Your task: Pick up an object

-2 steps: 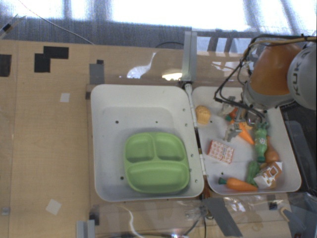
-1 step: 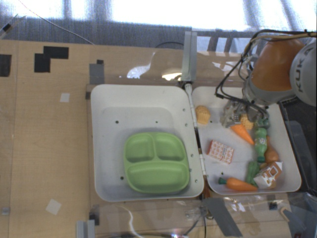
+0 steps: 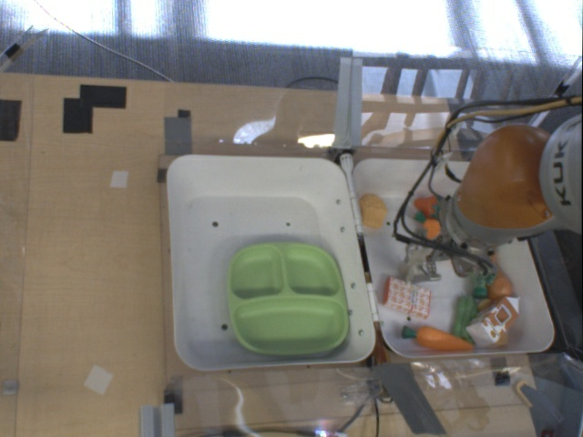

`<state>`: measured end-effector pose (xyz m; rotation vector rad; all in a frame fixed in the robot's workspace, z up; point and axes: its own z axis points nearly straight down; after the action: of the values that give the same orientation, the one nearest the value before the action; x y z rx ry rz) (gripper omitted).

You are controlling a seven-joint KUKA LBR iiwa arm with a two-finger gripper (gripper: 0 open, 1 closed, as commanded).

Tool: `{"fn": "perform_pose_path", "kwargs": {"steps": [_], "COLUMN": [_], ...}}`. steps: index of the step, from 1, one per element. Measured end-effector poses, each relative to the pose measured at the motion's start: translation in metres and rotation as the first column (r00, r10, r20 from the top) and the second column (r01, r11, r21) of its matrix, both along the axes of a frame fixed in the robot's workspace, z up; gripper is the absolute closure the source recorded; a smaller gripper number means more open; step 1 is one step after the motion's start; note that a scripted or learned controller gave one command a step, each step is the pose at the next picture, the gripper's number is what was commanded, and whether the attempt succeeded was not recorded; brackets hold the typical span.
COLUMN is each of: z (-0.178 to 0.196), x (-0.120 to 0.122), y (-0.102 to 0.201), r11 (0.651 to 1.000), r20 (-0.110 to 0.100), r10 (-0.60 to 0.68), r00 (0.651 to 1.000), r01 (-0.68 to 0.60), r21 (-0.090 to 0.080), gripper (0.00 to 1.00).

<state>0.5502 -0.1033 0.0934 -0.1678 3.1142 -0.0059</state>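
My gripper (image 3: 423,269) hangs low in the right bin (image 3: 537,335), under the arm's orange band (image 3: 499,189). It is open, and I see nothing between its fingers. Just below it lies a red and white packet (image 3: 407,297). A carrot (image 3: 440,339) lies near the front wall. To the right are a green vegetable (image 3: 465,315), a small carton (image 3: 495,321) and an orange piece (image 3: 500,287). A round tan bun (image 3: 373,209) sits at the bin's back left. Two more orange pieces (image 3: 424,206) lie beside the arm, which hides part of them.
The left bin (image 3: 196,244) holds a green divided plate (image 3: 287,297) toward its front. A raised divider (image 3: 358,235) separates the two bins. Black cables (image 3: 437,167) loop from the arm over the back of the right bin.
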Motion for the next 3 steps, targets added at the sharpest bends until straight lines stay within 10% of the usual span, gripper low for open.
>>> {"fn": "perform_pose_path", "kwargs": {"steps": [1, 2, 3], "z": [0.124, 0.044, 0.126], "x": [0.025, -0.012, -0.049], "y": [0.019, 0.006, 0.052], "r11": [0.998, 0.949, 0.924], "r20": [0.0, -0.017, -0.006], "r10": [0.067, 0.316, 0.382], "r00": [0.998, 0.949, 0.924], "r01": [-0.067, -0.316, -0.382], "r21": [-0.001, 0.001, -0.004], "gripper": [1.0, 1.0, 1.0]}}
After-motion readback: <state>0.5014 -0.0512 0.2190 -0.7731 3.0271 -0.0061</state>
